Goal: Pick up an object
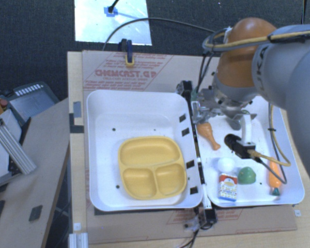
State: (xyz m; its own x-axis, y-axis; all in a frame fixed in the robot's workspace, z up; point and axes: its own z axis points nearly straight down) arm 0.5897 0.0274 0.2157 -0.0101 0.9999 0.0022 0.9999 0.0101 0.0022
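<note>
My gripper (200, 114) is low at the far left of the right bin (293, 190), close to the divider between the bins. An orange drumstick-shaped toy (207, 134) lies just below it, its upper end at the gripper's tip; whether it is gripped is hidden. Further forward in the same bin lie a white egg-like ball (226, 164), a green rounded toy (246, 175), a small red and white carton (228, 186) and an orange carrot (274, 178) by the right wall.
The left bin (101, 112) holds a yellow divided plate (151, 167) in its front half. The grey arm and its orange band (243, 50) cover the back of the right bin. A yellow cable (273, 161) loops over that bin's right side.
</note>
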